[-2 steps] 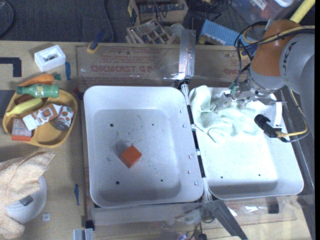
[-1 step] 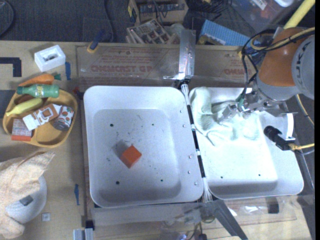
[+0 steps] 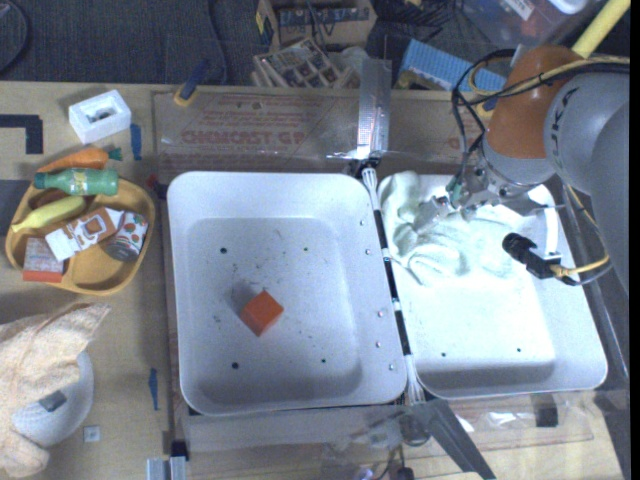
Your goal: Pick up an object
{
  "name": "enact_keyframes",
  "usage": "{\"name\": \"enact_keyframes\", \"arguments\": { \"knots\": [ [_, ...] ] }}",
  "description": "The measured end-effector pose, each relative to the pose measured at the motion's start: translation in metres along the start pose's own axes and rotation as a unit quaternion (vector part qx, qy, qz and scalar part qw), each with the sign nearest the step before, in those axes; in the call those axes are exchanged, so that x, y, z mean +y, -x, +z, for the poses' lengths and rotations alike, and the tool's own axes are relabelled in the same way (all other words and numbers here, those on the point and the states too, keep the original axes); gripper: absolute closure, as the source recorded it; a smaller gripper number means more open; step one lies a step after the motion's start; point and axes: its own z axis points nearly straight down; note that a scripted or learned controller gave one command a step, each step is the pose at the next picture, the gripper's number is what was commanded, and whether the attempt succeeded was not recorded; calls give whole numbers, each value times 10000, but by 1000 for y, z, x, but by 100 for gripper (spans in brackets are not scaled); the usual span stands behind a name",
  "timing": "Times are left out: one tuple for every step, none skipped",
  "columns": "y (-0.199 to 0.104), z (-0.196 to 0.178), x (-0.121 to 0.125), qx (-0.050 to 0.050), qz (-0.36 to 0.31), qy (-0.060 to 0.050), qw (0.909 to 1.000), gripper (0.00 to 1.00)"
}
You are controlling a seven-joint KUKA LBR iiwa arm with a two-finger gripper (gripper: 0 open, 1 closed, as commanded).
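Observation:
An orange block (image 3: 263,311) lies tilted on the floor of the left bin (image 3: 200,208), a little left of its middle. Crumpled white, pale-green-tinged material (image 3: 415,233) is heaped in the far left corner of the right bin (image 3: 520,368). The gripper (image 3: 447,200) hangs low over the far part of the right bin, at the upper right edge of that white heap. It is small and mixed with the pale clutter below it. The grey arm with its orange band (image 3: 525,108) reaches in from the upper right.
A black connector on a yellow cable (image 3: 530,253) hangs over the right bin beside the arm. A yellow bowl of toy food (image 3: 75,233) and a cloth (image 3: 45,353) sit left of the bins. A taped plastic sheet (image 3: 270,133) lies behind them.

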Motion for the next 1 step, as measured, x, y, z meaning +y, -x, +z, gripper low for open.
{"name": "enact_keyframes", "arguments": {
  "knots": [
    [-31,-12,-27,17,60,-17,10000,0]
  ]
}}
